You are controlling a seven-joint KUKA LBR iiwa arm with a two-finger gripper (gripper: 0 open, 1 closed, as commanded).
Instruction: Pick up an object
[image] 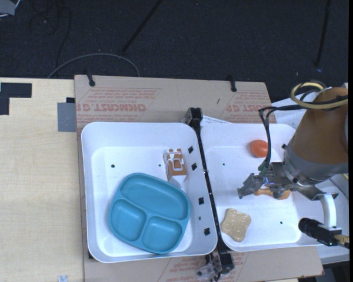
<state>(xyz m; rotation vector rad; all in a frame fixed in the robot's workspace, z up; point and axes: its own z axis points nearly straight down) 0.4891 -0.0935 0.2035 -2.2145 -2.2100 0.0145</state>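
Camera view: hand (254, 186) low in right bin (235, 135), grip state impossible to tell. Orange ball (259, 148) far side, toast piece (235, 224) near edge. Best centred squarely over one target before closing.

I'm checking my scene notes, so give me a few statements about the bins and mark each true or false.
1. The blue plate lies in the left bin. True.
2. The orange ball is in the left bin. False: it is in the right bin.
3. The toast lies near the right bin's front edge. True.
4. The gripper hangs over the left bin. False: it is over the right bin.
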